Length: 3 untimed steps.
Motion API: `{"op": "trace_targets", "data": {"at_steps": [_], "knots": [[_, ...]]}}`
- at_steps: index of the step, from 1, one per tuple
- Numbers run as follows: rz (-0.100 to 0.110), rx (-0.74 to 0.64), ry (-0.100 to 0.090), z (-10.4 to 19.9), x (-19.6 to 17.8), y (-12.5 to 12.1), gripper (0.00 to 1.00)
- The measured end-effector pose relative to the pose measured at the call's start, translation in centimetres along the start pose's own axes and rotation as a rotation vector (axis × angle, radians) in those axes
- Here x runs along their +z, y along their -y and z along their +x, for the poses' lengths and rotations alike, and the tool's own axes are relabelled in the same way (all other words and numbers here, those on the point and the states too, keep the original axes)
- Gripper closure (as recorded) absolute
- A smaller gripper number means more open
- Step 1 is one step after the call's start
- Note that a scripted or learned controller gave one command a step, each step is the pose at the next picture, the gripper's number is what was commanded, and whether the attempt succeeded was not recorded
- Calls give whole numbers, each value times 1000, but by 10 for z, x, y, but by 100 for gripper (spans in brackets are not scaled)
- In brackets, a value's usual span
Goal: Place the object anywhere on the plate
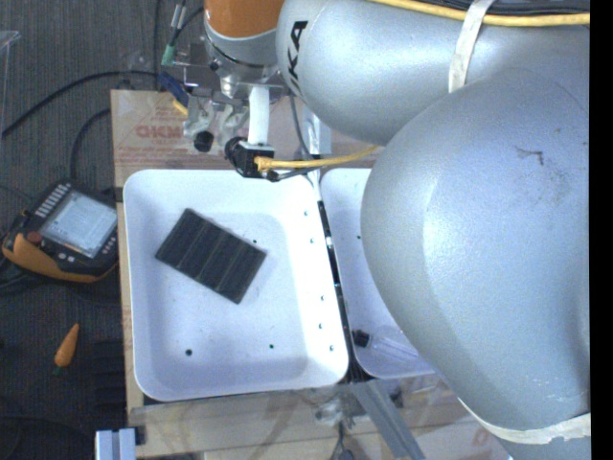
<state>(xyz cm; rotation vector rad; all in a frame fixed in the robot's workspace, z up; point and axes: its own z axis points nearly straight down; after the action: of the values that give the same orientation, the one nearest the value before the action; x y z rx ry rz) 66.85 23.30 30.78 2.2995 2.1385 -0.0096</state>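
A dark grey ribbed rectangular plate (211, 255) lies flat and slantwise in the upper left part of the left white bin (168, 362). My gripper (228, 127) hangs below the orange wrist band, over the far rim of the left bin, up and to the right of the plate and well apart from it. A yellow cable runs from the gripper toward the right. The big grey arm (460, 209) hides most of the right bin (369, 348).
A brown cardboard sheet (144, 132) lies behind the left bin. A teach pendant (72, 230) and black cables rest on the floor at the left, with a small orange item (65, 345) below them. A small dark speck (361, 337) sits in the right bin.
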Motion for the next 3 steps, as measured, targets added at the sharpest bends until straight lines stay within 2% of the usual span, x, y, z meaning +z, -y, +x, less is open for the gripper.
{"op": "trace_targets", "data": {"at_steps": [1, 2, 3], "knots": [[7, 718, 0, -1, 164, 14, 100], [2, 390, 1, -2, 108, 26, 100], [1, -54, 0, -1, 81, 0, 100]]}}
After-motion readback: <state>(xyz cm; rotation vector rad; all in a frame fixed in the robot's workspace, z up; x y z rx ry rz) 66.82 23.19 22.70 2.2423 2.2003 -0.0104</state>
